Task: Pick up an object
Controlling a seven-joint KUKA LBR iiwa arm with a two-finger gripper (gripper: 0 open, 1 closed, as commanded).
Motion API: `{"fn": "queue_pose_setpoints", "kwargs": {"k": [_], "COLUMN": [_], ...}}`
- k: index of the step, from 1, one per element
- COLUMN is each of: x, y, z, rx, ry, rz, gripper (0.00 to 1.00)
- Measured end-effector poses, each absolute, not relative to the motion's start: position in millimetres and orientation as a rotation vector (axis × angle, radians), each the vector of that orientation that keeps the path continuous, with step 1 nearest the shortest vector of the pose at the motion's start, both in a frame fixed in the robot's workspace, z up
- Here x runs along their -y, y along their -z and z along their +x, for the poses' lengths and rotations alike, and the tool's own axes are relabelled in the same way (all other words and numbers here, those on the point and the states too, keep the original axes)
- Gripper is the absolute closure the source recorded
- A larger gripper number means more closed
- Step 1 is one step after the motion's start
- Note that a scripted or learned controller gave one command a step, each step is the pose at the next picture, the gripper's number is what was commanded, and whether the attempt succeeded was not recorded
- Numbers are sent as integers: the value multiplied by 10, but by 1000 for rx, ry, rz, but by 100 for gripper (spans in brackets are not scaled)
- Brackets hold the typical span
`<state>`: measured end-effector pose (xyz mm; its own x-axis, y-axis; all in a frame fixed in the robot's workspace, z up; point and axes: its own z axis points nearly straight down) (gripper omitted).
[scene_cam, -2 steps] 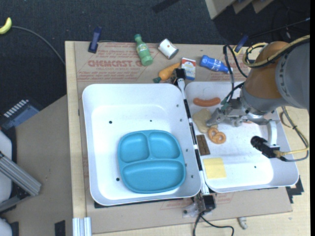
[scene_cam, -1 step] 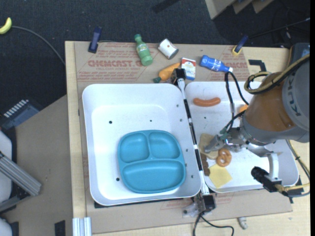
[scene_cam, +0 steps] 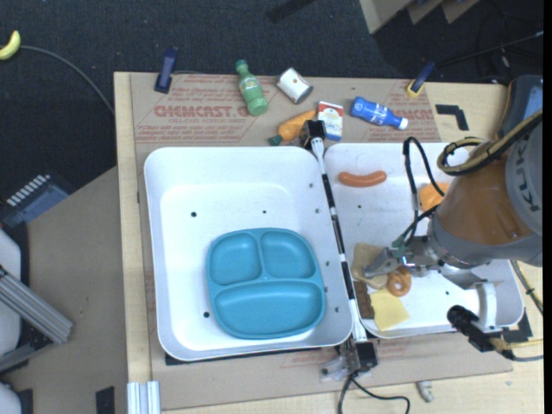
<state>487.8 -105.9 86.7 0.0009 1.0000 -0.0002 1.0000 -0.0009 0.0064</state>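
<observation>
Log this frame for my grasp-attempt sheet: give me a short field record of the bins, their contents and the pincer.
left bin: holds a blue divided plate
right bin: hot dog near the far wall; yellow cheese slice near the front; small pretzel-like piece beside the pincer
pincer: low over the right bin's near half, next to the pretzel-like piece
arm: reaches in from the right
bench behind bins: green bottle, blue bottle, small carton

left bin point(scene_cam: 172, 188) open around the blue plate point(scene_cam: 265, 281). right bin point(scene_cam: 379, 158) crowded low: arm point(scene_cam: 479, 210), cheese point(scene_cam: 388, 310), pretzel point(scene_cam: 398, 283). sausage point(scene_cam: 362, 178) lies up top.
</observation>
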Motion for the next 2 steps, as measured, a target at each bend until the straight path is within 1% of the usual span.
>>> {"fn": "queue_pose_setpoints", "kwargs": {"k": [1, 2], "x": [1066, 478], "y": [-967, -1846], "z": [4880, 4793], "rx": [-2213, -2223], "ry": [-7, -1], "rz": [2218, 2221], "gripper": [100, 100]}}
